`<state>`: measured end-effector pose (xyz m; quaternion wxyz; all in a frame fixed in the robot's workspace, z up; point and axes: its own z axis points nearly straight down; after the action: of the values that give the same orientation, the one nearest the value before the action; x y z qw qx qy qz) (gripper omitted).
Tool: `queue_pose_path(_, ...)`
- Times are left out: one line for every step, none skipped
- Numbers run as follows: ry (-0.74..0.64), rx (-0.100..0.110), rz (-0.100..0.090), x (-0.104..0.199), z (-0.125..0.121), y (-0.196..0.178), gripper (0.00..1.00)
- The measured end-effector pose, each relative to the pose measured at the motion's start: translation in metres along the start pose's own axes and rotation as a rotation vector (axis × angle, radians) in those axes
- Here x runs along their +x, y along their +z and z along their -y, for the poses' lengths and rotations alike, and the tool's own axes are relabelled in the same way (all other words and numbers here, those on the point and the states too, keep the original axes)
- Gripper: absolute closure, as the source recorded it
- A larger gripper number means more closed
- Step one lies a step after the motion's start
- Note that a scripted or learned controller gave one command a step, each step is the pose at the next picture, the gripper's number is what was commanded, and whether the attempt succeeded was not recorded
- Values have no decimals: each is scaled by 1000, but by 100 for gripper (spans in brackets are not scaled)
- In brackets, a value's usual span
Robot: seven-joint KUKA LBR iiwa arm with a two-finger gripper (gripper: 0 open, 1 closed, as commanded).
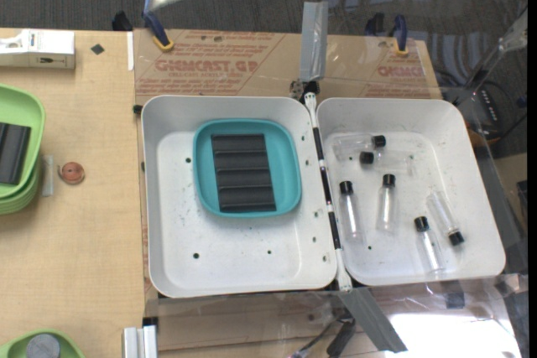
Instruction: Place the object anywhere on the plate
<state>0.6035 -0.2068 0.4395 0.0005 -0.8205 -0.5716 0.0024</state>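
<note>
Plate (289, 172): teal, square with rounded corners, lies flat in the left bin, toward its upper middle; a dark ribbed insert (243, 173) sits in its well.
Vials: clear tubes with black caps, all lying on their sides in the right bin, none on the plate.
Vial near divider (347, 210): cap up, roughly vertical.
Middle vial (386, 199): cap up, just right of it.
Lower pair (426, 241) and (445, 219): tilted, side by side near the right wall.
Upper vials (369, 148): clustered, bodies hard to make out.
</note>
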Motion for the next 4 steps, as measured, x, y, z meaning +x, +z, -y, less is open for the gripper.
queue_pose_path(130, 2, -1, -13, 18, 0, 0)
queue_pose_path(255, 0, -1, -11, 14, 0, 0)
queue_pose_path(385, 1, -1, -10, 9, 0, 0)
queue_pose_path(518, 3, -1, -22, 30, 0, 0)
